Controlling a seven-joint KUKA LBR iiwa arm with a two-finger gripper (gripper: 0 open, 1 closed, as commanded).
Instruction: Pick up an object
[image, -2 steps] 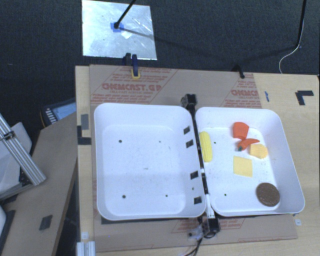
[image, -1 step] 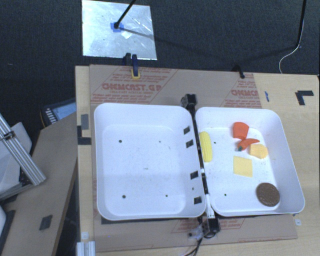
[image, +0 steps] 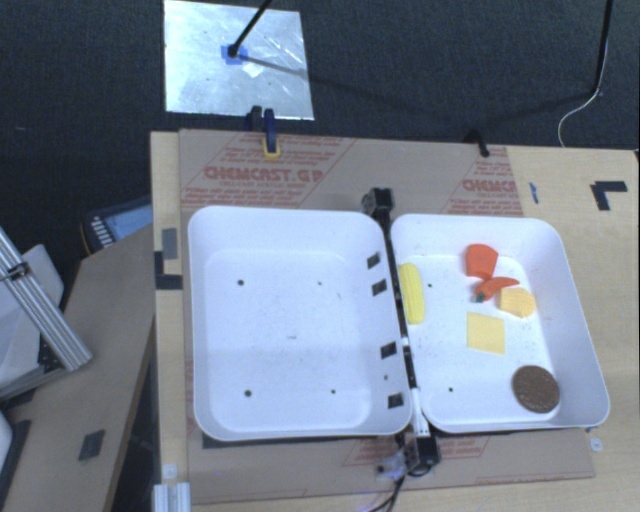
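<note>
Worktop (image: 420, 172) carries a printed cardboard sheet with two shallow white bins touching along a shared middle edge.

Left bin (image: 200, 300): bare white floor with a few small dark dots.

Right bin (image: 585, 345) holds all loose objects, none touching a wall except the first:
- yellow corn-like piece (image: 411, 292), lying lengthwise just beside the middle edge.
- orange piece (image: 481, 259), towards the far side of the bin.
- small red-orange piece (image: 493, 287), just below the orange one, close to or touching it; I cannot tell which.
- yellow-orange wedge (image: 518, 301), beside the red-orange piece.
- flat yellow square (image: 487, 333), near the bin's centre, apart from the wedge.
- brown round disc (image: 536, 388), alone in the near right corner.

Tool: whether apart, together or clamped on anything, cannot tell. How any object lies relative to it also cannot be told; every object rests on the bin floor.

Beyond the worktop: a silver sheet (image: 238, 60) on dark floor and a blue clamp (image: 268, 128) at the cardboard's far edge.
</note>
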